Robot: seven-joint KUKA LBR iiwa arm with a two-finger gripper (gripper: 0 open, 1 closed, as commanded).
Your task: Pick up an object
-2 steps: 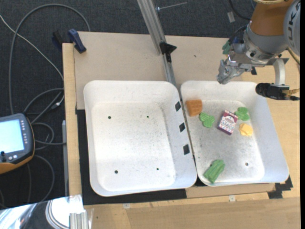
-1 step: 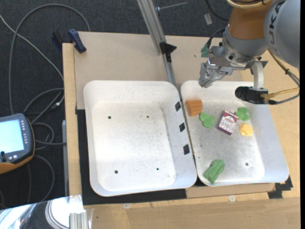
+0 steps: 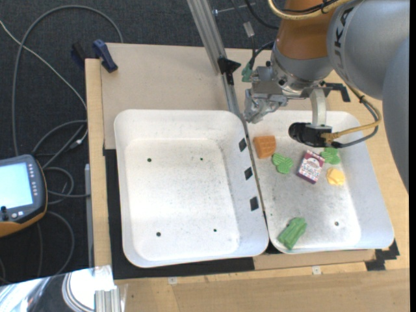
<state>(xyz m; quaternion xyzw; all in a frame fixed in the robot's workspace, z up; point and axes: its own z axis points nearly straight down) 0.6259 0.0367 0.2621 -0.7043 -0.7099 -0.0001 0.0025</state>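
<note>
My gripper (image 3: 255,112) hangs over the back left corner of the right bin (image 3: 364,220), just above its rim. An orange block (image 3: 264,146) lies a short way in front of it, apart from it. Further into the bin lie a small green piece (image 3: 283,164), a pink and white box (image 3: 311,167), a yellow piece (image 3: 335,177) and another green piece (image 3: 330,155). A larger green object (image 3: 292,232) rests near the front edge. I see nothing held in the gripper.
The left bin (image 3: 130,174) sits beside the right one, their rims meeting at the middle. A slanted metal post (image 3: 208,31) stands right behind the gripper. A blue clamp (image 3: 104,54) is at the bench's back left corner.
</note>
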